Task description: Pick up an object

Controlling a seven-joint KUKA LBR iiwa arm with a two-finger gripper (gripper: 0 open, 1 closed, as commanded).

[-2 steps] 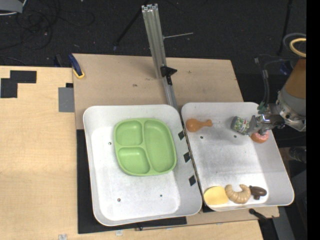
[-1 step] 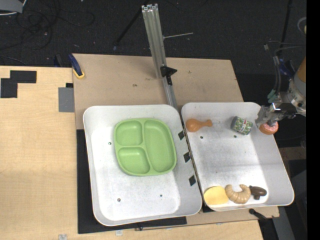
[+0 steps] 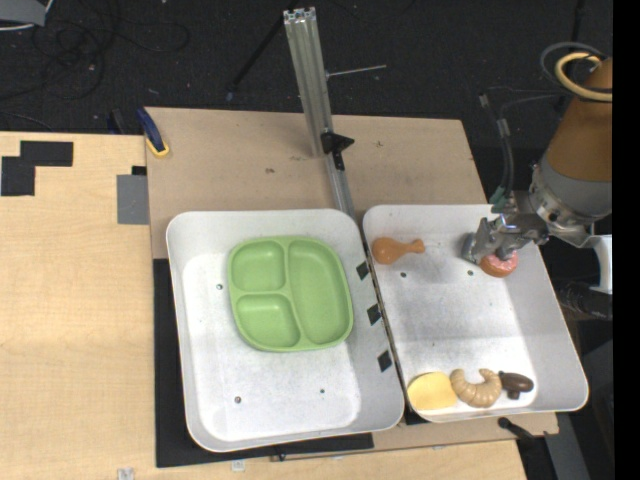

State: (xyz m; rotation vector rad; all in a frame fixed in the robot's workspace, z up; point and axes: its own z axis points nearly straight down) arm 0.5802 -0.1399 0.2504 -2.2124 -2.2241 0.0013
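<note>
The pink ring-shaped piece (image 3: pixel 499 264) lies directly under the gripper (image 3: pixel 492 245), near the far right corner of the right bin (image 3: pixel 455 308), and you can treat it as the target. Whether the fingers are spread or closed, you cannot tell from here, nor whether they have the piece between them, so do not count it as held. To do this step well, come straight down so the fingers straddle the piece rather than nudge it toward the bin wall just beyond the hand, then close and lift slowly. Off to the hand's left lies an orange drumstick (image 3: pixel 396 251), well apart. Toward the near edge, far from the hand, sit a yellow piece (image 3: pixel 432 392), a tan shrimp (image 3: pixel 477 387) and a brown bit (image 3: pixel 516 383). Further left, the green divided plate (image 3: pixel 290 294) sits in the left bin (image 3: pixel 200 368).
</note>
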